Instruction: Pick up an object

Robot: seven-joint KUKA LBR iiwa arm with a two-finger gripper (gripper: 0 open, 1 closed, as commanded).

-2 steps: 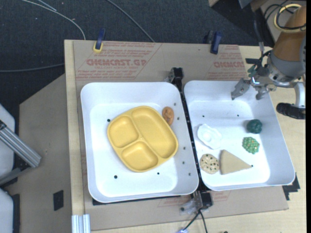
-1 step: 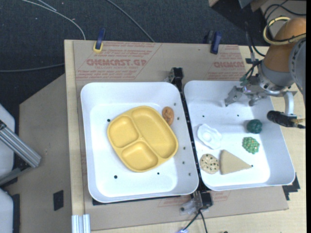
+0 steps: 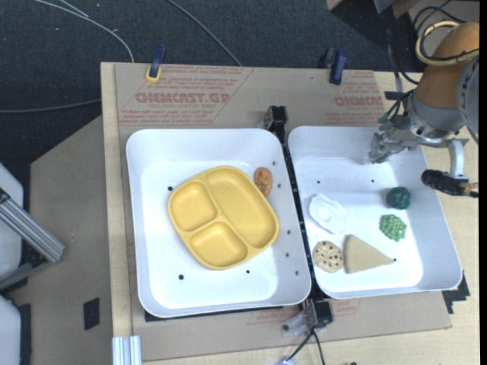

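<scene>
White plastic bins sit side by side on the desk [image 3: 114, 204], and the gripper [image 3: 383, 147] hangs over the far corner of the right bin [image 3: 434, 276], at the end of the grey and orange arm [image 3: 445, 74] that reaches in from the right. Nothing is between its tips; whether they are apart or together cannot be told at this angle.

No one thing is named by the task, so the nearest candidates matter most. Nearer the camera than the gripper and a little to its right lies a dark green ball [image 3: 398, 198], and just beyond that a paler green knobbly lump [image 3: 393, 226]. Nearer the camera and slightly to its left is a white, glossy lump [image 3: 326, 211] (hard to read against the white floor). Furthest from it, along the near side of the bin, a spotted cookie [image 3: 328, 255] lies just beside a tan wedge [image 3: 367, 255]. Well to the gripper's left, in the left bin [image 3: 144, 158], are a yellow divided tray [image 3: 222, 216] and a small brown lump [image 3: 262, 179] at its rim.

The dark green ball looks the best choice: close, and standing apart from its neighbours. To do it well, I would centre the gripper straight above it, open wide enough to straddle it, descend until the tips reach past its widest part, then close gently, since a round thing probably rolls away from an off-centre squeeze.
</scene>
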